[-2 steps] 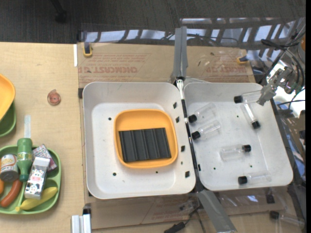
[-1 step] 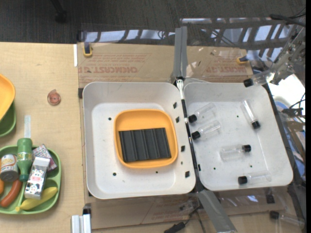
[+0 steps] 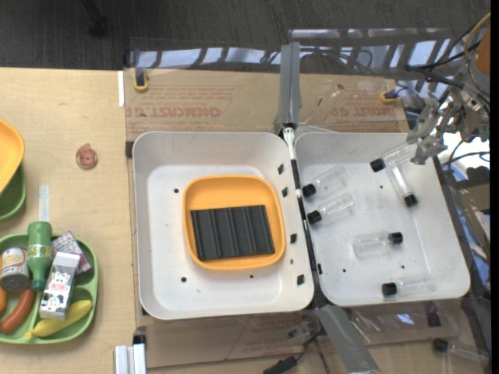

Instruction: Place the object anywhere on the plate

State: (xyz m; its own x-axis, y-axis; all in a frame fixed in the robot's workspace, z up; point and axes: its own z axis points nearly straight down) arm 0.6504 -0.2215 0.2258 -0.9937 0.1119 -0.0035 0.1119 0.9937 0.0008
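A square orange plastic plate (image 3: 233, 223) carrying a dark ribbed grey insert (image 3: 232, 233) sits in the middle of the left shallow white bin (image 3: 156, 232). To the right of that plate, the right white bin (image 3: 437, 271) holds several clear plastic vials with black caps (image 3: 331, 207), scattered apart. Farther right of the plate, at the bin's upper right corner, the metal two-finger gripper (image 3: 425, 142) pinches one clear black-capped vial (image 3: 390, 159), which tilts just above the bin floor.
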